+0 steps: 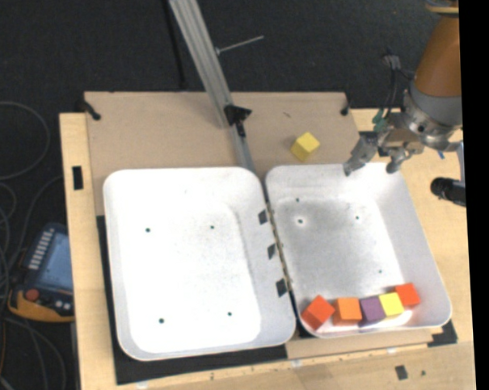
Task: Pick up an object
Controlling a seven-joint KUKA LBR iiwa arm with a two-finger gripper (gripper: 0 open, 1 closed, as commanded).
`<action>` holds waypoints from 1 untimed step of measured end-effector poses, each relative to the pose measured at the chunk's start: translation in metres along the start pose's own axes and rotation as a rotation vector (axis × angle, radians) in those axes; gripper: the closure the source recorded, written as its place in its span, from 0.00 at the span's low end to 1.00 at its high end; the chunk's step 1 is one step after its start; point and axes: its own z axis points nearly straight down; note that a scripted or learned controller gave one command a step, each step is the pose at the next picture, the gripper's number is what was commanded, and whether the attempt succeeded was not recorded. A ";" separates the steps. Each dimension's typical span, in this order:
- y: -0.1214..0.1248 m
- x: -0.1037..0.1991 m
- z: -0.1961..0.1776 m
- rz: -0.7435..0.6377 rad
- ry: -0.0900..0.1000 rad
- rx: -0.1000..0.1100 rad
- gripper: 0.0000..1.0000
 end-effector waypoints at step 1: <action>0.001 0.066 0.032 0.002 0.004 0.001 0.00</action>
